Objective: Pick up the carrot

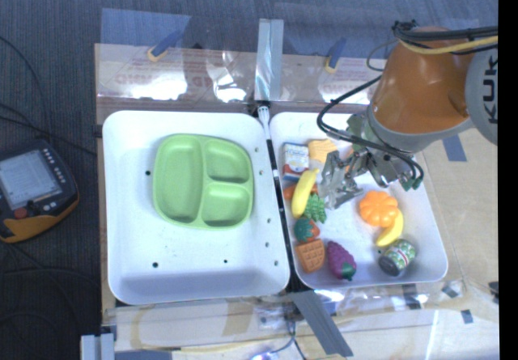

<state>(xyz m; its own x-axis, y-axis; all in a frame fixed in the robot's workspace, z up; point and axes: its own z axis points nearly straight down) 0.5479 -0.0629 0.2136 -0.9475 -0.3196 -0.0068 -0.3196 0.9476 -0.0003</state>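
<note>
The big grey arm with the orange band [421, 91] is reaching in from the right and hanging over the right white bin [433, 257]. Its shiny metal gripper [338, 182] is pointing down into the middle of that bin. I cannot tell how the jaws are standing, because the metal parts are blurring together.

The small orange carrot with the green leafy top [305, 229] is lying near the left wall of the right bin, below and to the left of the gripper. It is apart from the jaws, not between them. A yellow toy banana [303, 191] is sitting just above it, closer to the gripper.

A round orange toy fruit [378, 208] is sitting just right of the gripper. A purple toy eggplant [340, 260] is lying near the front.

The left white bin [129, 269] is holding a green plastic plate with three sections [202, 180].
</note>
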